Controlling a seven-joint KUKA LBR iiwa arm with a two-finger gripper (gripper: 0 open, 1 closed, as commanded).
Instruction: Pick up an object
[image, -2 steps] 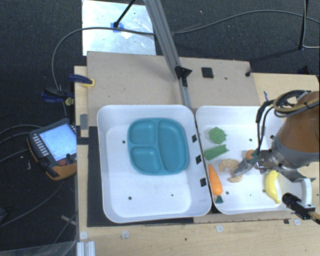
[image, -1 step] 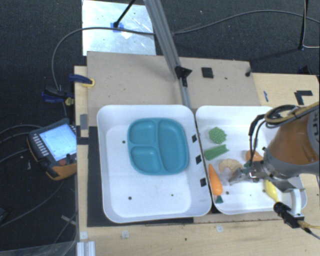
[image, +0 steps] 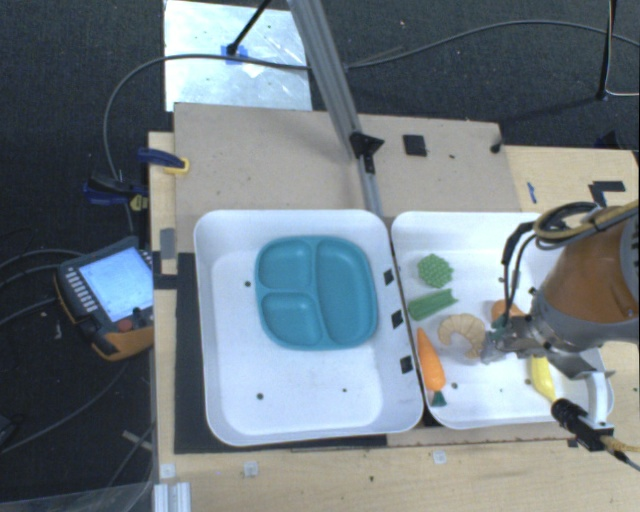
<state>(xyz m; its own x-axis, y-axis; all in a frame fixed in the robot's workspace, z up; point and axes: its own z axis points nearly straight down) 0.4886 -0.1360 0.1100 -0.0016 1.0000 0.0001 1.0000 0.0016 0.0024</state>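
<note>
Teal divided plate (image: 317, 292) lay in left bin (image: 225, 400), near its middle. Handheld pendant (image: 108, 297) with lit screen sat on dark floor left of bench, cable looping away. Clamps (image: 160, 160) gripped board's left edge. Grey pole (image: 335, 80) slanted down to bins' shared rear corner. Small black square (image: 415, 145) lay on board (image: 260, 160) behind bins.

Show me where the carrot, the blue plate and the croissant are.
carrot (image: 431, 362), camera view, middle of its body.
blue plate (image: 350, 335), camera view, right rim.
croissant (image: 461, 327), camera view, top of its curve.
</note>
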